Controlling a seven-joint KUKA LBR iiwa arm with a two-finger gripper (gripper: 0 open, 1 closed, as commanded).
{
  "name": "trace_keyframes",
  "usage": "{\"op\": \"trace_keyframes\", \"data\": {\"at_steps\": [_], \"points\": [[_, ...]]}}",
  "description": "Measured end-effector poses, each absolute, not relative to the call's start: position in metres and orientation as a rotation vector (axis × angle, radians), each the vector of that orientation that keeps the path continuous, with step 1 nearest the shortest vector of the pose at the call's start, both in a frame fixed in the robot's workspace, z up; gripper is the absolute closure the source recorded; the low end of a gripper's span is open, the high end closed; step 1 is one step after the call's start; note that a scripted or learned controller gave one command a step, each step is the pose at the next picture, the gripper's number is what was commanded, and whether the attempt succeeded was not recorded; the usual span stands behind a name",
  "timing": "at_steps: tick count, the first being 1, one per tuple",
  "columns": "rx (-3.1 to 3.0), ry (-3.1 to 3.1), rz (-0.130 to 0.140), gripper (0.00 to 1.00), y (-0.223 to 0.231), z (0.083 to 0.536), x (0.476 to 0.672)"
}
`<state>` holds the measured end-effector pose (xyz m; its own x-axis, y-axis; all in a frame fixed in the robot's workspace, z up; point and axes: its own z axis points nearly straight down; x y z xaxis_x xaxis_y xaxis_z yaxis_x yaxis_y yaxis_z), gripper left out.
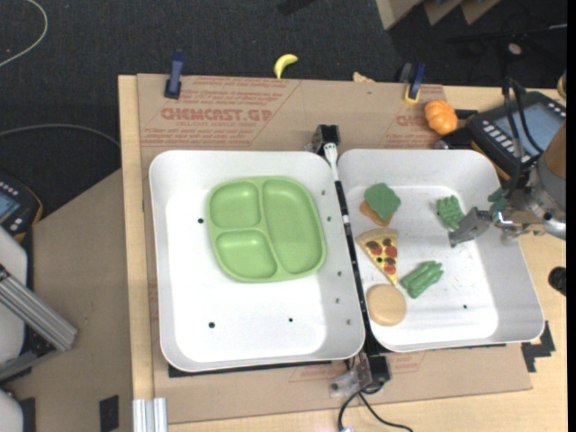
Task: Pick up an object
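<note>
Camera view: gripper near the right bin's right edge, finger state cannot be told, just beside a green toy. A sideways approach could nudge it away.

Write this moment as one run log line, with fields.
pincer: over right bin, beside green toy | grasp: none seen | left bin: green divided plate

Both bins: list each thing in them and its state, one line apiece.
Green divided plate: flat in left bin.
Pizza slice: lying flat, right bin.
Round cookie: flat, right bin.
Green toy: beside gripper, not held.
Long green toy: lying free.
</note>
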<state>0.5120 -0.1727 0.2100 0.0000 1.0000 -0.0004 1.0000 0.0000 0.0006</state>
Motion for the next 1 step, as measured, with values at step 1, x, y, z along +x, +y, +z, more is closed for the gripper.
{"op": "trace_keyframes", "data": {"at_steps": [1], "points": [[2.227,2.218,0.001,0.0,-0.1479,0.0817,0.4787]]}}
